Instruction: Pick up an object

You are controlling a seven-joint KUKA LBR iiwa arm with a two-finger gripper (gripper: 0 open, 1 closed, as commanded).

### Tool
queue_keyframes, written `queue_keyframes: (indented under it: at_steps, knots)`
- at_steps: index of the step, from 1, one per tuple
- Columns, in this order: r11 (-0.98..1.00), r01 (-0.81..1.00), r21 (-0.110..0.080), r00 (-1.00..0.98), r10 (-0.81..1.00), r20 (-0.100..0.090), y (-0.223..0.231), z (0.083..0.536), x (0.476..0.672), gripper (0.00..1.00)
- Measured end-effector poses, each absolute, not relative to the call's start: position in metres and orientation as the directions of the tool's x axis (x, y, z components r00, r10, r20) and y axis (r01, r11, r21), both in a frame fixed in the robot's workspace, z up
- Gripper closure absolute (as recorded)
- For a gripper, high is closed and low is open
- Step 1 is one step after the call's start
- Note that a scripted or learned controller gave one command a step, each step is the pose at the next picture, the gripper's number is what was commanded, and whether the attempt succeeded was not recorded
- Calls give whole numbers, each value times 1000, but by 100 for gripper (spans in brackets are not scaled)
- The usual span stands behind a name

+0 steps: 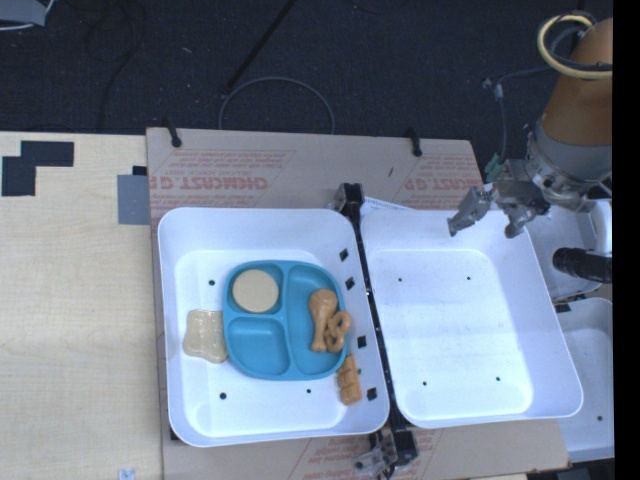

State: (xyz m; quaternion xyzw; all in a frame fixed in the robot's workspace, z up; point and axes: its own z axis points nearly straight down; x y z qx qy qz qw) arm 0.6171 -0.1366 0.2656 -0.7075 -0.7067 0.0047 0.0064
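The gripper [497, 211] is hanging over the far right corner of the right bin [470, 408], its two grey fingers spread apart with nothing between them. Everything worth picking is sitting well away in the left bin [185, 238]: a blue divided tray [262, 353] carrying a round tan biscuit [255, 290] in one compartment and a knobbly brown pretzel-like piece [328, 320] in another. A pale flat slice [205, 336] is lying just beside the tray's left edge, and a small brown chunk [348, 380] is resting by the tray's near right corner, close to the bin wall.

What I'm worrying about is that the arm has the whole divider between the bins to cross. The chunk is crowding the wall, so a finger could be hitting the rim. The biscuit and slice look flat and low, likely hard to get fingers under, and a push on the tray's lip might be shifting the tray.
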Motion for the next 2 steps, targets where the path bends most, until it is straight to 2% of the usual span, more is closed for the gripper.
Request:
queue_keyframes:
  at_steps: [1, 2]
  knots:
    - [1, 1000, -3, -1, 1000, 0, -137, 273, 619, 0]
    - [0, 1000, -7, 0, 1000, 1, -136, 230, 618, 0]
